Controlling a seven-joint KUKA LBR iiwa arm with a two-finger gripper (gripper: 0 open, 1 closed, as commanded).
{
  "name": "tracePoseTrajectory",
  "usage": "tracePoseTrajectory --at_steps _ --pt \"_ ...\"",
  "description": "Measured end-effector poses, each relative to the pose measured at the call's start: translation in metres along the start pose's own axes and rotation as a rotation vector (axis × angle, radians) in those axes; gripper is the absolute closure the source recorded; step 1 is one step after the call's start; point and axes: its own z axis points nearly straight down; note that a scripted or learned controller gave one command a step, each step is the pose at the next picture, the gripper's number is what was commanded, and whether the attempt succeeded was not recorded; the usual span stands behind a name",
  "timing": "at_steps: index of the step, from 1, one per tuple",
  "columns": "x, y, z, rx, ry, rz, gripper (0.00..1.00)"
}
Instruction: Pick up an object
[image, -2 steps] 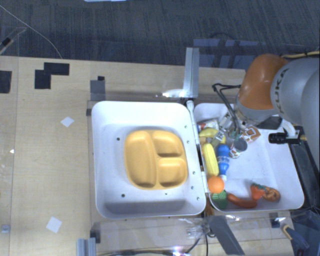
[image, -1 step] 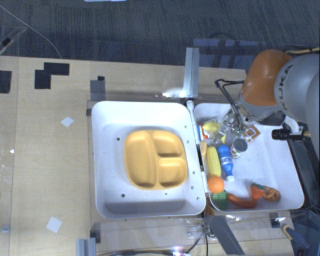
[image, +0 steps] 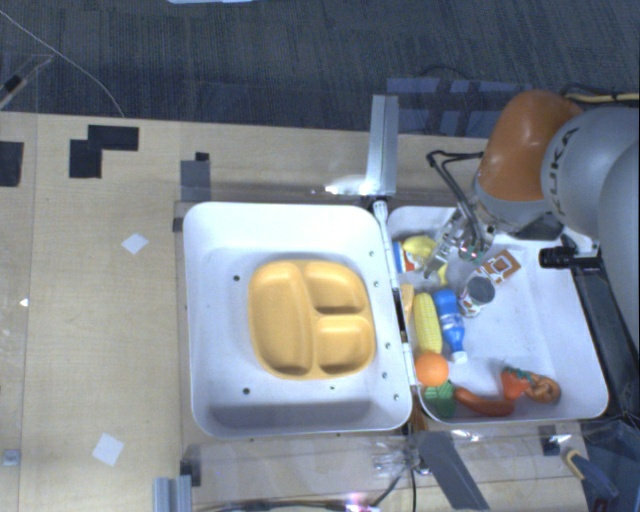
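Observation:
The right bin (image: 575, 330) holds several small items. A yellow corn cob (image: 426, 318) lies along its left wall beside a blue bottle (image: 450, 325). An orange (image: 432, 369) sits below them, with a red chili (image: 483, 403) and an orange-red toy (image: 530, 385) at the near edge. A yellow piece (image: 418, 248) lies at the far left corner. My gripper (image: 456, 248) hangs over the far left part of this bin, just right of the yellow piece and above the bottle. Its fingers look spread with nothing between them.
The left bin (image: 215, 300) holds a yellow divided tray (image: 310, 318). A small grey round object (image: 480, 292) and a brown-and-white card (image: 502, 265) lie near the gripper. A metal post (image: 383, 145) stands behind the wall between the bins.

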Motion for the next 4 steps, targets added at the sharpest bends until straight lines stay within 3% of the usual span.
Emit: tracePoseTrajectory --at_steps 1,2,4 --pt "0.003 0.001 0.003 0.001 0.010 -0.002 0.00" --pt "-0.002 0.001 -0.012 -0.002 -0.011 -0.003 1.00" --pt "-0.007 0.004 -0.039 -0.009 -0.029 -0.011 1.00"
